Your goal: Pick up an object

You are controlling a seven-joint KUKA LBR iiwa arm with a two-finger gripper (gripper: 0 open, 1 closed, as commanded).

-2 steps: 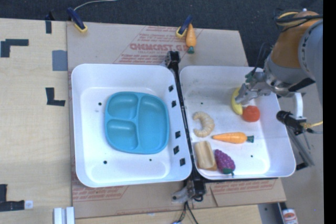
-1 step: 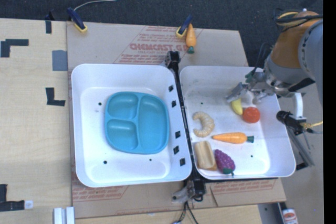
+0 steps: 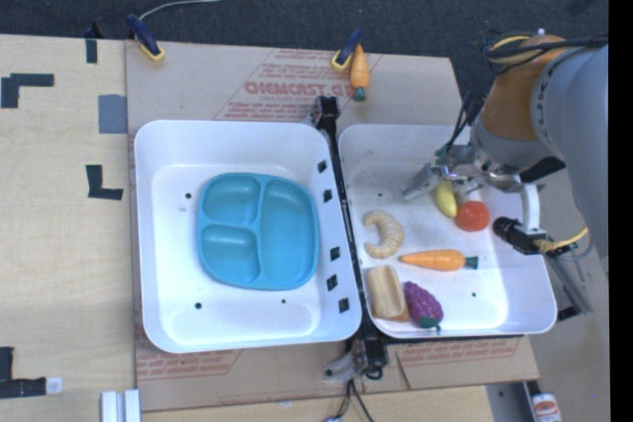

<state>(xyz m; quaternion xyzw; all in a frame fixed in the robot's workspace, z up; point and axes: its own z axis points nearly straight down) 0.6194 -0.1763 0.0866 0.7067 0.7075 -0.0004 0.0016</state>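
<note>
The right bin (image 3: 514, 311) holds several toy foods: a yellow banana (image 3: 447, 201), a red tomato (image 3: 473, 215), a croissant (image 3: 384, 234), a carrot (image 3: 433, 260), a bread roll (image 3: 385, 292) and purple grapes (image 3: 424, 303). My gripper (image 3: 435, 181) hangs low over the bin's upper right part, open. One of its fingers (image 3: 415, 184) points left and the other sits just above the banana's top end. Nothing is between the fingers. The grey arm with its orange band (image 3: 514, 99) comes in from the right.
A blue divided plate (image 3: 259, 230) lies in the left bin (image 3: 158, 153). An orange toy (image 3: 359, 71) rests on the cardboard behind the bins, beside a clamp. A black divider (image 3: 336, 212) runs between the bins.
</note>
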